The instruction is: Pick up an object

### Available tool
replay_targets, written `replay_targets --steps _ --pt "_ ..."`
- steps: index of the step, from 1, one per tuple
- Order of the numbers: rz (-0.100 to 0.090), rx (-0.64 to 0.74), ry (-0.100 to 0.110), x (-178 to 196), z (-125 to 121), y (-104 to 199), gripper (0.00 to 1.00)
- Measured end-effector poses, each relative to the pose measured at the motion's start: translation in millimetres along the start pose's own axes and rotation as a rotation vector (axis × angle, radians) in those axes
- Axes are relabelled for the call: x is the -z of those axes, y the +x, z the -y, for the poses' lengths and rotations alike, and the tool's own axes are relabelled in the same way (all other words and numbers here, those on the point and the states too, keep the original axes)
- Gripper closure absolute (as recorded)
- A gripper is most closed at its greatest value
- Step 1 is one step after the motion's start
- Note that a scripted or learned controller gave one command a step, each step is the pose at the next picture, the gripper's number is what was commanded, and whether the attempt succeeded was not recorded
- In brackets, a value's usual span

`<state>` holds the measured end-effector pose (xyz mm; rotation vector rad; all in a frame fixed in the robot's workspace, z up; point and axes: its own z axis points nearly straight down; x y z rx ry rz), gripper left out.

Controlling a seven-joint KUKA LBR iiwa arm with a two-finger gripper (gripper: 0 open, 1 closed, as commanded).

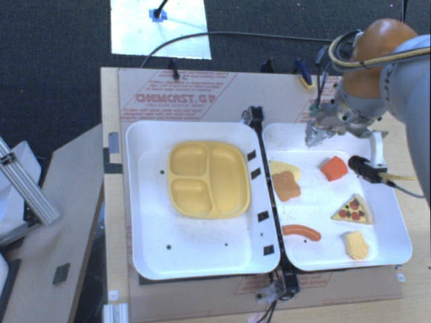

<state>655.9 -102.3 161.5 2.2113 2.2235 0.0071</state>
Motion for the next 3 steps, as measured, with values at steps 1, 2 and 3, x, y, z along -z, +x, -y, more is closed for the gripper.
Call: replay_targets --steps 1,2,3 --pt "0.0 0.001 0.0 45.6 -7.2 -0.5 1.0" --pt "0.0 0.001 0.002 76.8 -8.7 -0.5 1.0" --pt "-0.002 0.004 0.004 83.8 -5.9 49.2 1.0"
